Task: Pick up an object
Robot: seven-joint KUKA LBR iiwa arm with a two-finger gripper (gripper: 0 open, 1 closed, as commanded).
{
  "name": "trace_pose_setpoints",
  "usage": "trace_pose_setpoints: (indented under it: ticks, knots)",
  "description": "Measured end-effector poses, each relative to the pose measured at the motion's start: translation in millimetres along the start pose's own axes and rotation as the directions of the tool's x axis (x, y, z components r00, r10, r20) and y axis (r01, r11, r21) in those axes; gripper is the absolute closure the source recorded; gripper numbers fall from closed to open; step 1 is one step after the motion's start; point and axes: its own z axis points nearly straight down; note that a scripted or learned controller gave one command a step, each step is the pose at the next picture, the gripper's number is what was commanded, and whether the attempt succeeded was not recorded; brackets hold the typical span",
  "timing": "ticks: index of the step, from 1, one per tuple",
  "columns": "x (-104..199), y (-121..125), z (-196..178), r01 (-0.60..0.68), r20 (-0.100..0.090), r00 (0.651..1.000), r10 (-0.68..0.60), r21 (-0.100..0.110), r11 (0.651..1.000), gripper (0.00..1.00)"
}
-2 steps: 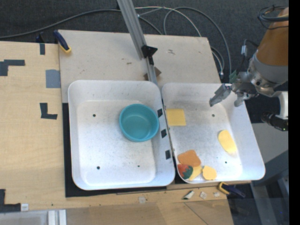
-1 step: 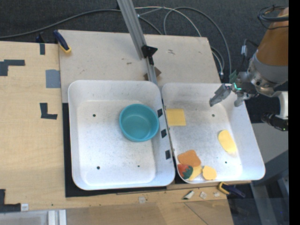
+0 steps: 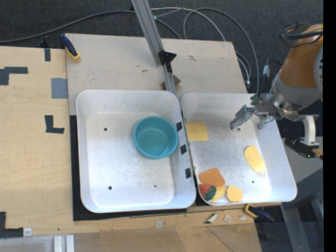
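Your gripper [image 3: 251, 117] hangs over the right bin [image 3: 278, 193], fingers spread, nothing between them. Nearest target: the yellow oval piece [image 3: 254, 158], lying flat just below it. It looks light, smooth and low, probably slippery; pinch across its narrow width. The yellow square [image 3: 197, 131] lies too flat to grab. Orange-and-multicolour cluster [image 3: 212, 185] crowds the front wall. Teal bowl [image 3: 155, 136] sits in the left bin [image 3: 94, 156].

Single fixed camera above the bench [image 3: 31, 140], looking down at a slant; both white bins [image 3: 84, 156] sit mid-frame at moderate range; the arm [image 3: 299, 72] enters from the right edge.
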Motion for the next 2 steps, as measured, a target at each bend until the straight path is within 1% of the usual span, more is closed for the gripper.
trace_pose_setpoints:
  ticks: [1, 2]
  knots:
    - [2, -5, 64, 0.000, -0.001, 1.000, 0.000, 0.003, 1.000, 0.00]
    - [3, -6, 119, 0.001, -0.001, 1.000, -0.001, 0.001, 1.000, 0.00]
